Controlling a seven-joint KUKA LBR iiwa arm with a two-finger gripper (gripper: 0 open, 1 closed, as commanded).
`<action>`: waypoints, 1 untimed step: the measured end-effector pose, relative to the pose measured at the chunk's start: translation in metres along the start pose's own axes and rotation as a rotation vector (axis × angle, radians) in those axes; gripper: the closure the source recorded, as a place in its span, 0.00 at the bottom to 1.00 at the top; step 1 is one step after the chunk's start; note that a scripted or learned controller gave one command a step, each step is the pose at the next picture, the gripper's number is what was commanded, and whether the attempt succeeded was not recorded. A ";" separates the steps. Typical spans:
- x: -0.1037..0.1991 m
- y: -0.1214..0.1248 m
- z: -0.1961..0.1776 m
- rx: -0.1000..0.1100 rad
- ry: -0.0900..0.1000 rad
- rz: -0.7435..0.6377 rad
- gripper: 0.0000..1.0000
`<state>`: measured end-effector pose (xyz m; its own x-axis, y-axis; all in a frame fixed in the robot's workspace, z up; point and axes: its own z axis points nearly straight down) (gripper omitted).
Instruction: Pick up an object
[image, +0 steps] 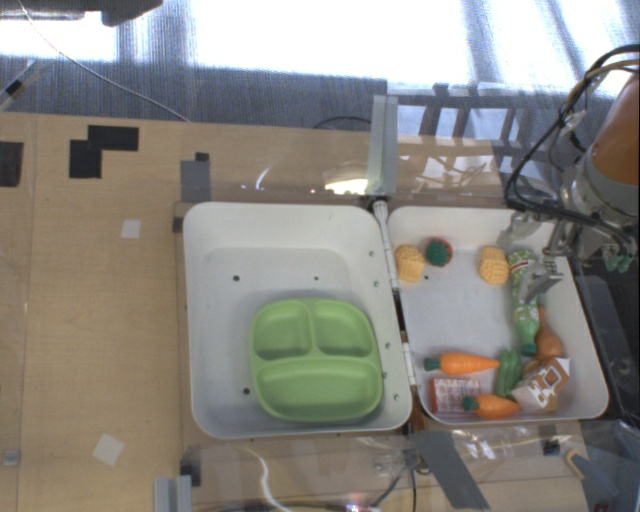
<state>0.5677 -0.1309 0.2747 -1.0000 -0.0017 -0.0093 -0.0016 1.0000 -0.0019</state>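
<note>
Grey gripper (540, 272) hovers at the frame's right, above the right bin (450, 310); whether it is apart or together I cannot tell. Toy corn (492, 265) sits just left; descend squarely, avoiding neighbouring carrots (468, 363).

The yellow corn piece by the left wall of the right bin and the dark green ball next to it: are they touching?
Apart. The camera view shows a thin strip of white bin floor between the yellow corn piece and the dark green ball.
</note>
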 end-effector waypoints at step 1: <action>-0.042 -0.062 0.142 -0.002 0.010 0.245 0.00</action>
<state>0.6114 -0.1929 0.1328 -0.9706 0.2406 0.0008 0.2406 0.9706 0.0008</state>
